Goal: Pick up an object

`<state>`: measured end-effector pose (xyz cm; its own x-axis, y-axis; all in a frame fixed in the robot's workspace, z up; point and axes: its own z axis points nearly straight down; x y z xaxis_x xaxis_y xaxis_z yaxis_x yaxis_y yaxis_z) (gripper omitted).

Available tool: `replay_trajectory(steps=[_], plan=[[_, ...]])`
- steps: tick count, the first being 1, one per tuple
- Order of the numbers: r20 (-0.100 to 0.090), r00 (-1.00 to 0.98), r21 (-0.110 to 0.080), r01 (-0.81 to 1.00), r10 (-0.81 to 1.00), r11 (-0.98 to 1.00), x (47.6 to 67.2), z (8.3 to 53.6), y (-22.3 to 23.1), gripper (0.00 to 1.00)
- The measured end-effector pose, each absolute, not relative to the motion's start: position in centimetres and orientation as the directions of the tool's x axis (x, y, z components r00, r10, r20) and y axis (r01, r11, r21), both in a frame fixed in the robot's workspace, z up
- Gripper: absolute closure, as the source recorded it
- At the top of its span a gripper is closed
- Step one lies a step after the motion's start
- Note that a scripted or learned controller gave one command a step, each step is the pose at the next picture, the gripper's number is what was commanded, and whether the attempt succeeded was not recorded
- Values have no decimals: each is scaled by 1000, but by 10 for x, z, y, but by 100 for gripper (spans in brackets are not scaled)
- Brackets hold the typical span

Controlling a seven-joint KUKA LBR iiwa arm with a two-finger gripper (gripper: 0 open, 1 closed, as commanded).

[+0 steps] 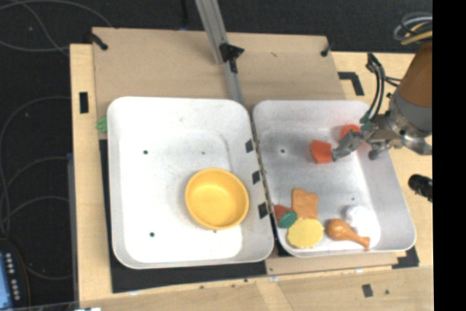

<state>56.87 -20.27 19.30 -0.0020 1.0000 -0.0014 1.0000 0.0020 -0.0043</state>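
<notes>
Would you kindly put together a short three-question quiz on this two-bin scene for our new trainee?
1. True or false: the yellow bowl lies in the left bin.
2. Which thing lies closest to the pincer? A) the orange-red block B) the yellow round piece C) the yellow bowl
3. Fill in: the orange drumstick-shaped toy lies near the ____ edge of the right bin.

Key: 1 true; 2 A; 3 front.
</notes>
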Motion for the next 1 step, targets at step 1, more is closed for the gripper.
replay_trajectory(steps=[1], plan=[[-2,0,-3,1000,1000,0,568,151,-202,0]])
